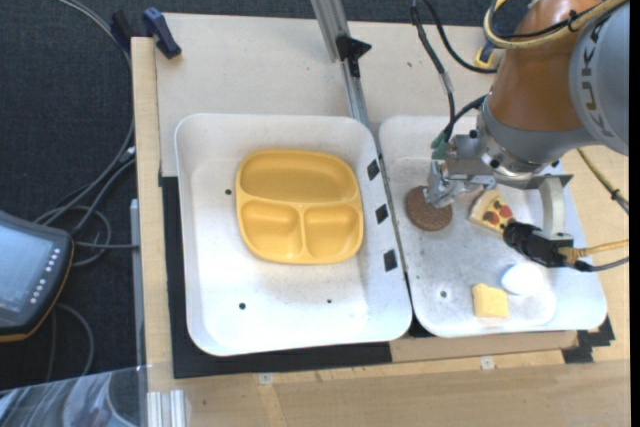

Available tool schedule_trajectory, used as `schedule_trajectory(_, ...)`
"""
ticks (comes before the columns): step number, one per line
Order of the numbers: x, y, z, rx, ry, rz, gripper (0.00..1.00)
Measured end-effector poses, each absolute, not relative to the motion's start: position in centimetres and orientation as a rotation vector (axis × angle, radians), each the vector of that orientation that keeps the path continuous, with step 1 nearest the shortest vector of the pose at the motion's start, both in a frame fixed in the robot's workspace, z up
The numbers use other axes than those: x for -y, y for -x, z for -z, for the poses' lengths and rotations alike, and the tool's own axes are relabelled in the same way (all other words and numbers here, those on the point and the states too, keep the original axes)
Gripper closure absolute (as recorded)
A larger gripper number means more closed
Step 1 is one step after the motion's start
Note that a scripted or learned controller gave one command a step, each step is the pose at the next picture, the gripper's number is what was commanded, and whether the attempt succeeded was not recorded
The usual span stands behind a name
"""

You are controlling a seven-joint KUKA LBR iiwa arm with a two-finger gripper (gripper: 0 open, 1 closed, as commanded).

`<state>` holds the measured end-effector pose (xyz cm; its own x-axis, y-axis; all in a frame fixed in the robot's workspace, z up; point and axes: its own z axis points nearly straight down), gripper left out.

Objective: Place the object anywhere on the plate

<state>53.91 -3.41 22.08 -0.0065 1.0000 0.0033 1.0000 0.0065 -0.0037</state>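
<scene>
Gripper (441,192) poised directly over the flat round brown disc (429,212) in the right white bin (440,305) — object just below and left of the fingertips.

Whether the fingers are spread or pressed together I cannot tell. The disc looks thin, cookie-like, lying flat at centre-right of the frame; the yellow three-compartment plastic plate (298,205) sits well apart to its left, in the left white bin (210,315).
</scene>
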Motion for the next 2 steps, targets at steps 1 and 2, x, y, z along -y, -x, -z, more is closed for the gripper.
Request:
schedule_trajectory(1, -2.0, -53.9, -23.4, 2.23, 2.212, 0.006, 1.0)
schedule_trajectory(2, -7.2, -53.8, -24.4, 2.229, 2.212, 0.005, 1.0)
